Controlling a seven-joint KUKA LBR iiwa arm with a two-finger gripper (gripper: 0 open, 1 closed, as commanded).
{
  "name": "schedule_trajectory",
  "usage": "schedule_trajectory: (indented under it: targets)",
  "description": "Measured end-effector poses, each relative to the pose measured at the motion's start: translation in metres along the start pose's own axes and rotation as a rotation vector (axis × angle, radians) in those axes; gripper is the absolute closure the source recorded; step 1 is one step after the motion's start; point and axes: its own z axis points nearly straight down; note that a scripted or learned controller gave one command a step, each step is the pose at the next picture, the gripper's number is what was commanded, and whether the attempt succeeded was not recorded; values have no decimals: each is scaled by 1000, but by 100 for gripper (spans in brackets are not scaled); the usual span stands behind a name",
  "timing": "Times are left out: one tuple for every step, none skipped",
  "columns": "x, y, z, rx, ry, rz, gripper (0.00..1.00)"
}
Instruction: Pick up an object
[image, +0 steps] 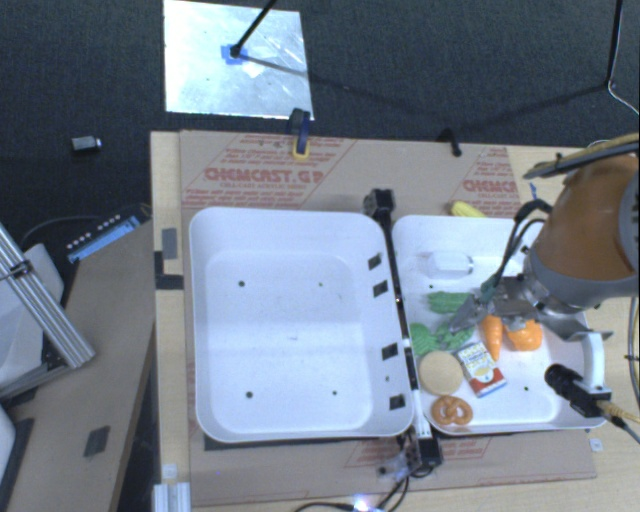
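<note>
The left bin (290, 320) is bare white. In the right bin (470, 255), the gripper (468, 312) hovers at centre; whether it is open or closed cannot be told. Toy food clusters toward six o'clock: green leaf (428, 335), bun (440, 372), carton (480, 366), carrot (491, 335), pretzel (451, 409).

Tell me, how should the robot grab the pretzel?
Probably from straight above, pinching across the pretzel with the gripper. It lies flat in the right bin's near corner, so no side gives a way under it. Close the fingers along the near wall rather than toward it, since that wall and the bun crowd it.
</note>
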Motion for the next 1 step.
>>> schedule_trajectory:
  targets:
    - [-124, 1, -7, -3, -8, 12, 0]
